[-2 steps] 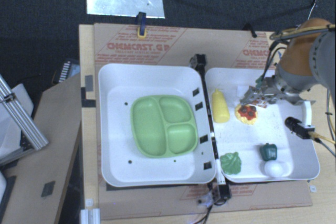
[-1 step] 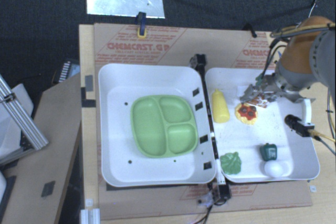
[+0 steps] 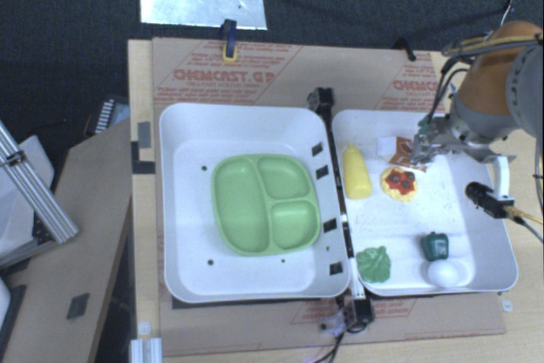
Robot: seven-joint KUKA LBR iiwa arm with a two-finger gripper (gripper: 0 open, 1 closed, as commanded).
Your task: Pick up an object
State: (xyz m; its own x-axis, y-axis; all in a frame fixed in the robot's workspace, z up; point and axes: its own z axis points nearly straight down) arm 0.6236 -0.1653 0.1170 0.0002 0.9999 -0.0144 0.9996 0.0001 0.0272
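Approach step, by the look of it: two-finger gripper [image 3: 420, 150] low in the right white bin [image 3: 489, 268], just above the small flat red-and-white packet [image 3: 401, 150] and near the round yellow-and-red pizza toy [image 3: 399, 183]. Cannot tell how the fingers stand. Nothing visibly held. Yellow plastic bottle [image 3: 356, 172], leafy green toy [image 3: 373, 263], dark green pepper [image 3: 434, 246] and white egg [image 3: 444, 272] also on offer. Next: probably a short drop, then closing squarely on one target
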